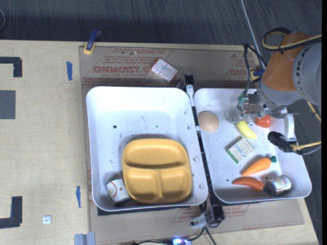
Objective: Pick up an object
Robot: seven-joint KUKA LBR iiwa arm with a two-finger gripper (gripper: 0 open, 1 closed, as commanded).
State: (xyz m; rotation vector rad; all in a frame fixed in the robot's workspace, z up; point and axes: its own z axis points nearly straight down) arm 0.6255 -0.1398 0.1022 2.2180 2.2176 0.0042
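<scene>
1. Landmark: the divider (pixel 196 137) where the two white bins meet on the desk (pixel 41 137).
2. Nearest edge, left of the divider: a small white-and-orange cup (pixel 115 190) lies on its side in the left bin's (pixel 102 111) near corner, touching the yellow sectioned tray (pixel 156 169).
3. The yellow tray sits just left of the divider and takes up the near half of the left bin, three compartments facing up.
4. Right of the divider, near edge of the right bin (pixel 301 185): a red-orange chili pepper (pixel 249 183), with a small silver-and-dark can-like item (pixel 278 185) at its far-right end, touching or almost so.
5. Just behind those, a toy carrot (pixel 258 165), tilted, green tip pointing away from the divider.
6. Mid right bin, near the divider: a small green-and-white printed packet (pixel 240 149), lying flat.
7. Further back: a yellow banana-like piece (pixel 247 130), just beyond the packet.
8. Close to the divider, far half: a tan egg (pixel 208 121), alone, apart from the banana.
9. Pincer (pixel 249 107) hangs over the far-right part of the right bin, just above the banana piece; an orange-red item (pixel 263 120) lies just beside it. Cannot tell whether the pincer is apart or together; nothing visibly gripped.
10. Beyond the bins, left of the divider's line: a small printed card (pixel 164 69) on the brown cardboard sheet (pixel 127 60).
</scene>
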